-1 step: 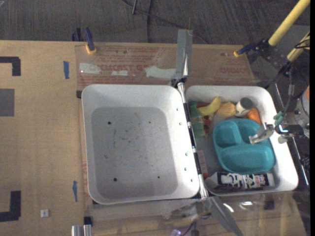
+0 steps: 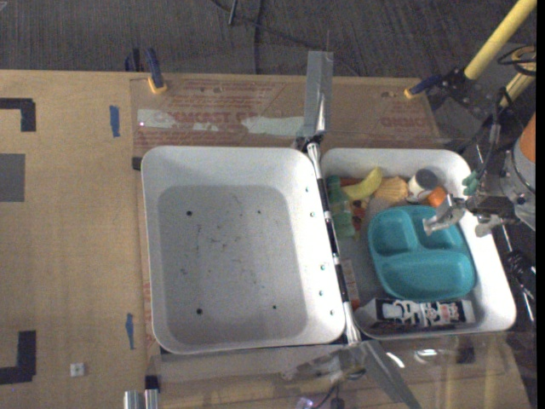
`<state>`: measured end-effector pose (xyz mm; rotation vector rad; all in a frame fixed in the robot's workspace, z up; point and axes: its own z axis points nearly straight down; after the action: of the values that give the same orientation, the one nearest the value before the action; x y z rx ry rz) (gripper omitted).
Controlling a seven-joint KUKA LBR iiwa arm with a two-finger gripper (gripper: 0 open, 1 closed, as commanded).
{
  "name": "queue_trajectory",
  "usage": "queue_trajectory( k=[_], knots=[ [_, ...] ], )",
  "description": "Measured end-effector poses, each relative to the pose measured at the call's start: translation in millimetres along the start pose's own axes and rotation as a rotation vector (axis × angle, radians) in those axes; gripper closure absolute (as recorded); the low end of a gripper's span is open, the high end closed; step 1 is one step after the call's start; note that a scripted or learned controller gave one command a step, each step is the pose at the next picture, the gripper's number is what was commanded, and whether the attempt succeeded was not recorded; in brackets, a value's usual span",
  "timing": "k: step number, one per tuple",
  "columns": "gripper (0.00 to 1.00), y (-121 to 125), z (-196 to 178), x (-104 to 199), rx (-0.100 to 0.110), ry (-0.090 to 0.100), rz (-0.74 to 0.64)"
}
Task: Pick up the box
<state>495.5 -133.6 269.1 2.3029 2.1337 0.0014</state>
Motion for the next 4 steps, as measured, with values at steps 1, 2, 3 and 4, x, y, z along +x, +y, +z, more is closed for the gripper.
queue_trajectory(
  k=[1, 2, 3, 4],
  knots=[
    [0.0, 28.2, 103.9, -34.2, 0.005, 0.001, 0.226],
    [0.0, -12.6, -49.6, -36.2, 0.001, 0.0, 0.043],
    [1.0, -11.5, -59.8, -36.1, -0.001, -0.002, 0.042],
    [1.0, 25.5, -166.5, -41.7, 0.0, -0.001, 0.028]
  ],
)
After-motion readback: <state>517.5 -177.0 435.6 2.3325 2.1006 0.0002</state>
